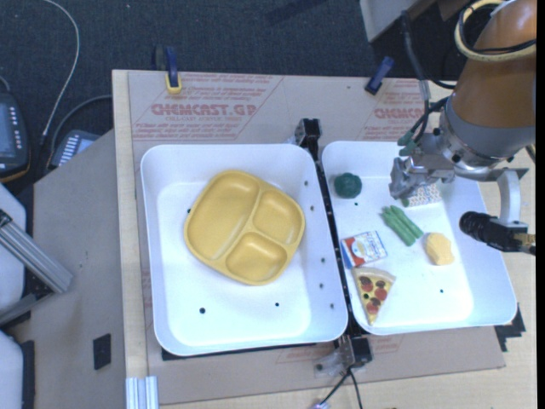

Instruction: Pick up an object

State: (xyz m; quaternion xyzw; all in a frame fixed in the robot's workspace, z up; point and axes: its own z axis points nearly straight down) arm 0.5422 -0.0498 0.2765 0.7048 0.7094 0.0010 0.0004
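The right bin (pixel 477 309) holds a dark green round object (pixel 347 185), a green bean-like piece (pixel 401 225), a yellow lump (pixel 439 249), a small red and white packet (pixel 364 247) and a toy pizza slice (pixel 373 291). My gripper (pixel 411 186) hangs low over the back of this bin, just above a small white patterned item (pixel 423 196) that its body partly hides. It stands right of the dark green object and behind the green piece. A yellow divided plate (pixel 245 226) lies in the left bin (pixel 170 313).
A black divider with clamps (pixel 309 132) runs between the bins. Blue and yellow clips (pixel 173 80) hold the cardboard sheet at the back. The arm's grey body and cables (pixel 490 100) overhang the right bin's back right corner.
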